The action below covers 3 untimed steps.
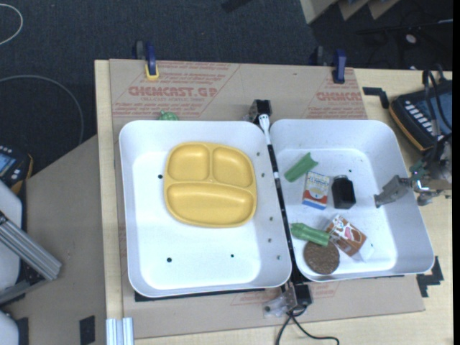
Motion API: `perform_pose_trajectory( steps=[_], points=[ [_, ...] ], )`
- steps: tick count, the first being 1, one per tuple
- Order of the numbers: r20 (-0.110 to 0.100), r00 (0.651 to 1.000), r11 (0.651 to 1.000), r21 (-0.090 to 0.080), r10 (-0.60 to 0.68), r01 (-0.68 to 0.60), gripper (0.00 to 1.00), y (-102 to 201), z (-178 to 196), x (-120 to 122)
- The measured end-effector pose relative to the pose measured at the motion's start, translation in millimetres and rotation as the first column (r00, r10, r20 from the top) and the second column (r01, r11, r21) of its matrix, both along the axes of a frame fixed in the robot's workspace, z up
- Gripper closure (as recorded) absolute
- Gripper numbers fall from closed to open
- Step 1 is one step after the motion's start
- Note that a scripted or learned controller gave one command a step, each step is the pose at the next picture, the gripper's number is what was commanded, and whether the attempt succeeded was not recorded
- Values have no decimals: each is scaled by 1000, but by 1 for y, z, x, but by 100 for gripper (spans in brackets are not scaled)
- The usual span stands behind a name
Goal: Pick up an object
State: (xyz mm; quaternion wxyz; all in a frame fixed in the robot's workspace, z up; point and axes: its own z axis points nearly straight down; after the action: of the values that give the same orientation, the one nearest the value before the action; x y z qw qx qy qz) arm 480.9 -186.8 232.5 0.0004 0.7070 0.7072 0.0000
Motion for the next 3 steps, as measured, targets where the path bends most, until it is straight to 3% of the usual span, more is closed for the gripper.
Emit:
perform_pose_trajectory(
  steps=[1,2,3],
  points=[
    [4,1000,1000,-2,1,-1,100,0,11,1],
    [-4,1000,1000,8,18,-18,100,169,-5,22],
    [20,1000,1000,5,7,-7,100,208,169,0]
  ],
)
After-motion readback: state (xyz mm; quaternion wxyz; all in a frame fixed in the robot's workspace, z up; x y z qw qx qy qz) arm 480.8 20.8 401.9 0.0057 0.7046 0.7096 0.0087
